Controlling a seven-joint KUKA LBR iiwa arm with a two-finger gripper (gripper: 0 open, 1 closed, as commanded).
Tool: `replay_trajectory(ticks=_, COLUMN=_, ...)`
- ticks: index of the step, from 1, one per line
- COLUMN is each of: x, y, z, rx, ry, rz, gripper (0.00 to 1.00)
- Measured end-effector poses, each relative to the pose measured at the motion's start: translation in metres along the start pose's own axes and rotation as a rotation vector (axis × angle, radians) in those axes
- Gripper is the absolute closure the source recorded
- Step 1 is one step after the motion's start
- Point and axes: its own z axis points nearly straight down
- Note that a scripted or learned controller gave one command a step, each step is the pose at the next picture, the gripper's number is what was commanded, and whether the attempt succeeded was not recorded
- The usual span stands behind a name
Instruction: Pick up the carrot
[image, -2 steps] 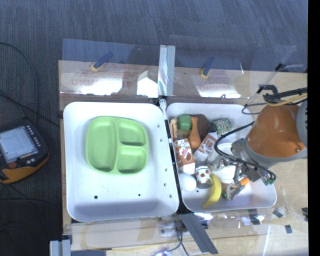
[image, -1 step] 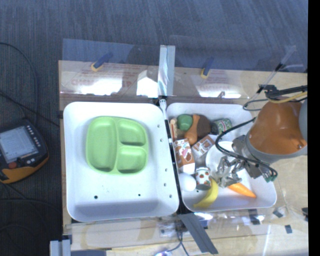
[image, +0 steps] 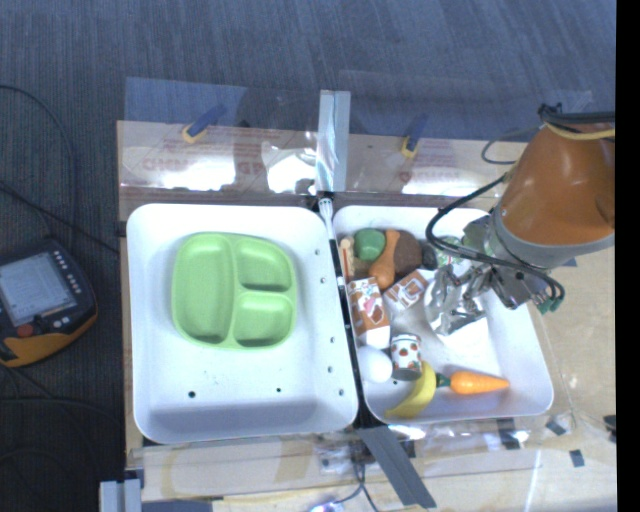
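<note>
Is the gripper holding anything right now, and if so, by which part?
Nothing. The gripper hangs over the right bin, and the carrot lies apart from it near the front wall.

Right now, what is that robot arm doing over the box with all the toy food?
The arm reaches into the right bin, and its end effector hangs above the bin's middle, next to small food boxes. The carrot it is meant to pick up lies untouched near the bin's front edge, beside a banana. Nothing shows between its fingers. The left bin holds a green divided plate.
</note>
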Motion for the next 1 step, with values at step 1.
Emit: replay_trajectory(ticks=1, x=0.0024, y=0.0002, z=0.0043, rx=-0.005, ry=0.008, rz=0.002, gripper=0.0)
